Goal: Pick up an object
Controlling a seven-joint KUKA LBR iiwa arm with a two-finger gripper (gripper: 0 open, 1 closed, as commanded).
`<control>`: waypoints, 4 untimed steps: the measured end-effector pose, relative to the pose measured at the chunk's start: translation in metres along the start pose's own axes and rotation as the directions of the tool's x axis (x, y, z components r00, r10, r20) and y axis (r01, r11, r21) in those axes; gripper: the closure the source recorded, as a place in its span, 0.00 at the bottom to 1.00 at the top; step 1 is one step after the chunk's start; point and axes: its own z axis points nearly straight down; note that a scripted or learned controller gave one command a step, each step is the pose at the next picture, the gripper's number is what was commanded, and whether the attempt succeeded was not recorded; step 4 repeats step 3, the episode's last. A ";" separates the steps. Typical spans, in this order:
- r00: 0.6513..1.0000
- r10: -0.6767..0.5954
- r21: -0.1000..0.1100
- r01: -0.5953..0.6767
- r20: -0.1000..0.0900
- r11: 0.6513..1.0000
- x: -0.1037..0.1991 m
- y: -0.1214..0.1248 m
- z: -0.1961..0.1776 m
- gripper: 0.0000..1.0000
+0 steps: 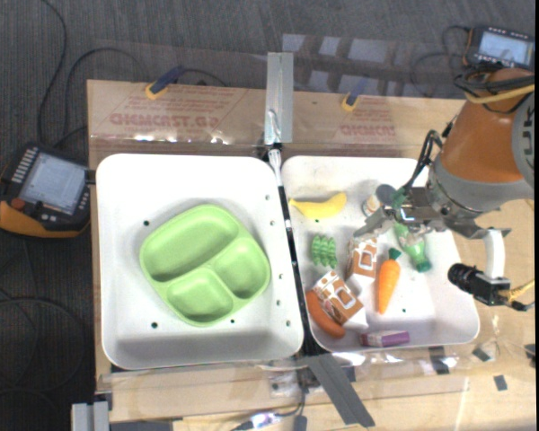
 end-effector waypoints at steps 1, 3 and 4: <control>0.955 -0.297 -0.018 0.297 0.014 0.955 -0.055 0.015 0.109 0.00; 0.930 -0.366 -0.003 0.366 0.002 0.930 0.008 0.051 0.010 1.00; 0.930 -0.366 -0.003 0.366 0.002 0.930 0.008 0.051 0.010 1.00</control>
